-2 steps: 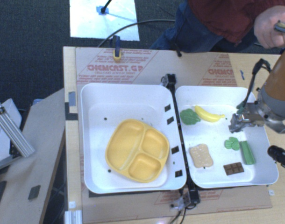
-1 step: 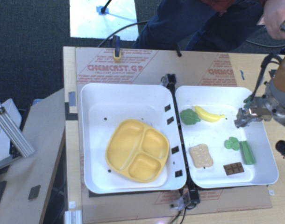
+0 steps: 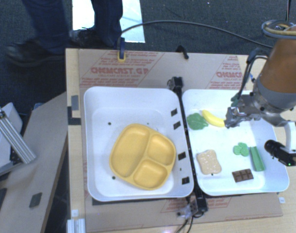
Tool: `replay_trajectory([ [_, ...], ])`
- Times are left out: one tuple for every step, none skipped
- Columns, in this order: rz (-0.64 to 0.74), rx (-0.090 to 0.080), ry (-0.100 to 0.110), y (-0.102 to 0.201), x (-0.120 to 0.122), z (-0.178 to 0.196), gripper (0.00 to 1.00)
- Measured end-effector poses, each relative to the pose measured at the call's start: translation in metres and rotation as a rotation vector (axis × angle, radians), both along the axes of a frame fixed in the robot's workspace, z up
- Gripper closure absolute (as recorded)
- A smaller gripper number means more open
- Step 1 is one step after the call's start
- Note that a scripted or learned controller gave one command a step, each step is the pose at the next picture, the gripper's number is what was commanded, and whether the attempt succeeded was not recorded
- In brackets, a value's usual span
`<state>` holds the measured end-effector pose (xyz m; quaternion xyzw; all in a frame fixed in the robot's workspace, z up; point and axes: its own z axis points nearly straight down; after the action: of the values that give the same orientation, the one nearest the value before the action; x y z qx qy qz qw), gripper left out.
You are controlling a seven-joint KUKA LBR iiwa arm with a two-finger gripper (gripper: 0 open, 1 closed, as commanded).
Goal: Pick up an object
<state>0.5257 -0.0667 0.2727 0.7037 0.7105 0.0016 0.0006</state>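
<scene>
Camera view: we see banana (image 3: 213, 119) lying in right bin (image 3: 279, 183), long axis up-left to down-right, right end just beside gripper (image 3: 231, 121); finger state we cannot tell.

Dark blue carpet (image 3: 196, 4) fills the top of the frame, with somebody's legs (image 3: 97, 11) standing upper left. The desk (image 3: 138, 64) is topped with printed cardboard, and an aluminium rail (image 3: 9, 130) sits at the left edge.
</scene>
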Motion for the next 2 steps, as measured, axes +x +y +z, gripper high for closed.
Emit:
replay_trajectory([
  [-0.001, 0.000, 0.002, 0.045, 0.009, -0.013, 1.00],
  [0.000, 0.000, 0.002, 0.096, 0.031, -0.031, 1.00],
])
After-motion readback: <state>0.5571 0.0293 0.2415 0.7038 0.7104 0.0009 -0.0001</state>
